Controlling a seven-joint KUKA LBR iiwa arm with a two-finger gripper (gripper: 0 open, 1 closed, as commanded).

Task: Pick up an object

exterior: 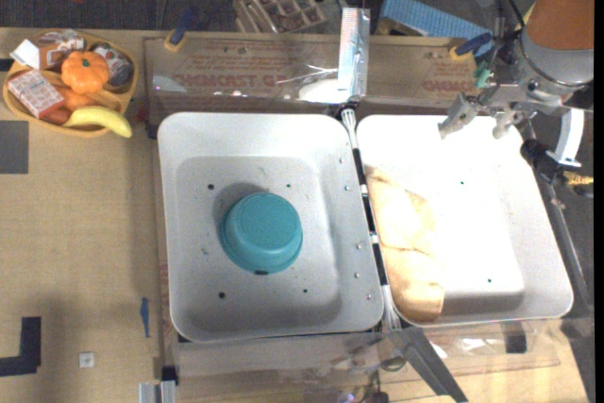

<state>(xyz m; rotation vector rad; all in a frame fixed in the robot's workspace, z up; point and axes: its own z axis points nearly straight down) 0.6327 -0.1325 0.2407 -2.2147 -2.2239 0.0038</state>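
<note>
A teal bowl [262, 232] lies upside down in the middle of the left bin [189, 146]. A tan, bread-like slab [408, 245] lies along the left side of the right bin [528, 288]. My gripper [479, 123] hangs over the far edge of the right bin, open, its two fingers spread apart with nothing between them. It stands well apart from both the slab and the bowl.
A basket [19, 104] of toy food, with an orange pumpkin [85, 71] and a banana [99, 118], sits at the far left of the bench. A clear plastic wall [255, 75] runs behind both bins. Cables and boxes clutter the floor beyond.
</note>
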